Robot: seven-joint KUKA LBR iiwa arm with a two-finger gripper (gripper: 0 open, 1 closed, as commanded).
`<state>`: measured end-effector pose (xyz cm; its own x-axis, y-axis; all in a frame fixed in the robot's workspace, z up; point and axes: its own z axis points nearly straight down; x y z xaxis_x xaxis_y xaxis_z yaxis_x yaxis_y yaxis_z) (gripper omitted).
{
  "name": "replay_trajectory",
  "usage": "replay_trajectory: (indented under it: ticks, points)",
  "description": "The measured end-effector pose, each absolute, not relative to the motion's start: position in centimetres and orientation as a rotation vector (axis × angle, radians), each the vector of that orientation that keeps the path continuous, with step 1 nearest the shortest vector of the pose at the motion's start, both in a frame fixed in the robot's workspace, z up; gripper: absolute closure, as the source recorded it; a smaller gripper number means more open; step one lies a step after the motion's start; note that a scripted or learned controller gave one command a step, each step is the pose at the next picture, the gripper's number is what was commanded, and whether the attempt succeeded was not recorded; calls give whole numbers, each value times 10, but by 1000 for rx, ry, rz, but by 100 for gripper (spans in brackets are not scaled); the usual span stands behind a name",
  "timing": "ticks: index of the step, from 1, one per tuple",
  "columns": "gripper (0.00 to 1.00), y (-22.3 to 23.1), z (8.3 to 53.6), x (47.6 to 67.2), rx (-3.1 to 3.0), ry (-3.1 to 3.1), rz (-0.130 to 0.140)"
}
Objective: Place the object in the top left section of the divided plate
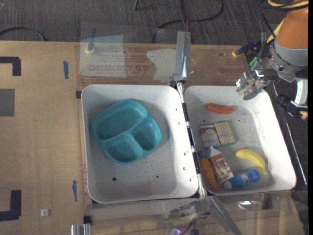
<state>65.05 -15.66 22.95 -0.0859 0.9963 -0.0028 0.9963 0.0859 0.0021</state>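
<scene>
Above the right bin's (281, 146) far right corner hangs the gripper (249, 86); whether it is clenched or released cannot be told.
Camera view: the teal divided plate (126, 130) lies in the left bin (98, 180) toward its far left corner. Right bin: an orange sausage (220, 108) near the far edge, two small cartons (217, 134) mid-bin, a banana (251, 159), blue bottle (243, 179), juice carton (221, 166) and carrot (208, 174) along the near edge.
</scene>
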Motion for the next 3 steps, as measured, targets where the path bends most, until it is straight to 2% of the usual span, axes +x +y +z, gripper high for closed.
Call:
replay_trajectory:
  ticks: [1,2,3]
  points:
    - [100,-54,191,641,2239,2206,-1]
    - [100,-9,184,602,2357,2081,-2]
    - [100,29,185,657,2601,1761,-1]
